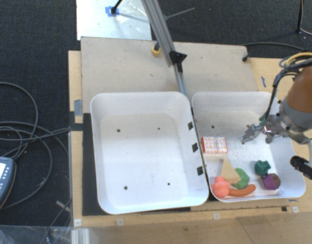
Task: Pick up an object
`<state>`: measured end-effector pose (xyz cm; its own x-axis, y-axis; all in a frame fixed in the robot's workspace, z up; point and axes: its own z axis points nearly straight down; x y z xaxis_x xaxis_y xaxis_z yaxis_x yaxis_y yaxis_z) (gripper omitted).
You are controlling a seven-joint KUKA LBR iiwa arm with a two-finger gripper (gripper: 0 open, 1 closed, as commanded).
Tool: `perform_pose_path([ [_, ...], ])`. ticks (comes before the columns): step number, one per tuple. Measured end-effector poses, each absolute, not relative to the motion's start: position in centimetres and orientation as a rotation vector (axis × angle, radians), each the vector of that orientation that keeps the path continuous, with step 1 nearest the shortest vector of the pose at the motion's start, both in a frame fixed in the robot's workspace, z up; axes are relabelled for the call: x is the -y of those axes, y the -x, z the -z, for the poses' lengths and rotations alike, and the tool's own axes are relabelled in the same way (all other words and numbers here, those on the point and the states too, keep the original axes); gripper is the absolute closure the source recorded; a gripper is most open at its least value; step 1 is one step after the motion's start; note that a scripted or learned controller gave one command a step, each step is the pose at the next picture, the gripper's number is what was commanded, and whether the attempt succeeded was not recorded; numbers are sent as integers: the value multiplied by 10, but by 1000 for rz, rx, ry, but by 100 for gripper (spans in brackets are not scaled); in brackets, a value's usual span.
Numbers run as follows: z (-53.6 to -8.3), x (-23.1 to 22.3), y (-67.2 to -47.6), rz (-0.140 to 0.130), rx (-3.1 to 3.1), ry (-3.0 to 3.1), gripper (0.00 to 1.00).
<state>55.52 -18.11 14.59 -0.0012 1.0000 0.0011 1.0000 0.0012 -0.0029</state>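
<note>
The right bin [222, 105] holds the objects along its near side. A white and red box [214, 145] lies by the divider. Closer to the front are a tan wedge [228, 172], a green piece [242, 177], a pink-orange toy [220, 187] and an orange-red carrot shape [242, 190]. A dark green toy [262, 166] and a purple one [271, 181] sit at the front right. My gripper [251, 132] hangs over the bin's right middle, above and behind the toys, with nothing seen between its fingers.
The left bin [140, 151] stands beside the right one, with black clips on the shared wall. A grey pole [163, 32] slants across the bench behind the bins. Cables and a pendant lie on the floor at left.
</note>
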Motion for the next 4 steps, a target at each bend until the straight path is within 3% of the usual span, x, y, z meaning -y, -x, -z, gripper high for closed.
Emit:
perform_pose_path([
  [1, -94, 181, -555, -2, 2221, 2218, 0],
  [2, -108, 182, -557, 3, 2225, 2222, 100],
  [4, -215, 178, -558, 6, 2234, 2220, 100],
])
